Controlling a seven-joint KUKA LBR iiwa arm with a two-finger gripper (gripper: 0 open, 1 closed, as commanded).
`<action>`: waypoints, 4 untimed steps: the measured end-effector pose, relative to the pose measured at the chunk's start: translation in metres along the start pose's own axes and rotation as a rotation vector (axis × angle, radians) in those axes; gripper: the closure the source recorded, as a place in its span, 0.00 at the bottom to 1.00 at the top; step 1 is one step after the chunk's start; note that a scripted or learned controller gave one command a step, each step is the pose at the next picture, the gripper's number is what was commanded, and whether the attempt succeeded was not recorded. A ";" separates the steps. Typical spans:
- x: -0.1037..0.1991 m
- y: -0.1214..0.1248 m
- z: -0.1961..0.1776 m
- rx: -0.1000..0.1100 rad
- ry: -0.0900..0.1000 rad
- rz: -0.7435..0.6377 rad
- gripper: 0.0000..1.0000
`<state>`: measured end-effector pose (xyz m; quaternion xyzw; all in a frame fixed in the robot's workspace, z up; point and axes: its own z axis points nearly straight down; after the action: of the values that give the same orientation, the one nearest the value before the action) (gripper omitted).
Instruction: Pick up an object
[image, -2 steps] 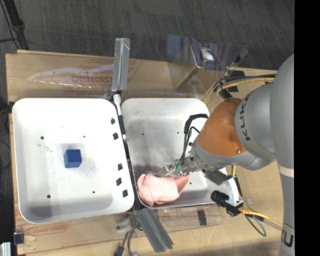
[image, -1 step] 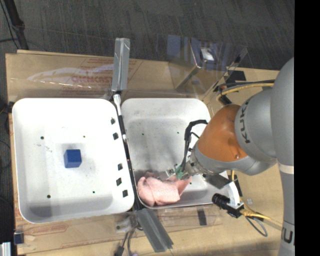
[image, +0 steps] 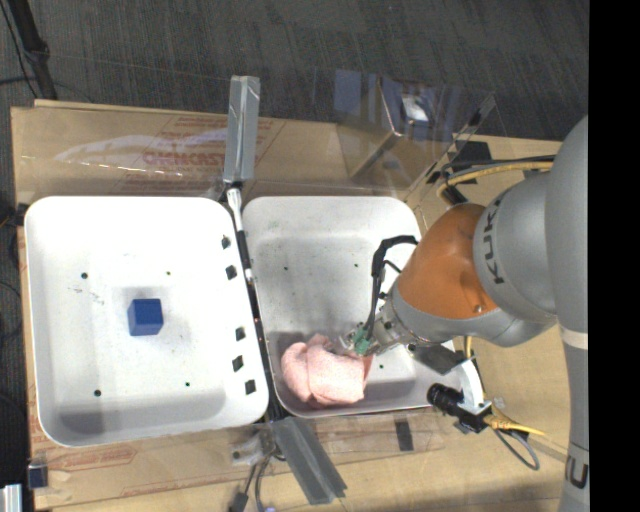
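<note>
A pink, soft, lumpy object (image: 320, 372) lies at the near edge of the right bin (image: 310, 260). My gripper (image: 362, 343) is down at the pink object's upper right side, touching or nearly touching it, under the orange wrist band. A small blue cube (image: 146, 316) sits in the middle of the left bin (image: 70, 250), far from the gripper.
A grey divider bar (image: 241, 130) with black clips runs between the two bins. The arm's big grey and orange body (image: 480, 275) hangs over the right bin's right side. Brown cardboard (image: 110, 140) lies around the bins.
</note>
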<state>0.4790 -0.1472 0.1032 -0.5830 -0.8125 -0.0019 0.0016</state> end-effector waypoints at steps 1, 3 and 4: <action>0.000 0.000 0.000 0.000 -0.001 0.000 0.00; 0.035 0.036 0.001 0.001 -0.004 -0.024 1.00; 0.075 0.042 -0.130 0.002 -0.004 0.182 1.00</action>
<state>0.4945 -0.0632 0.2332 -0.6544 -0.7562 0.0001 0.0008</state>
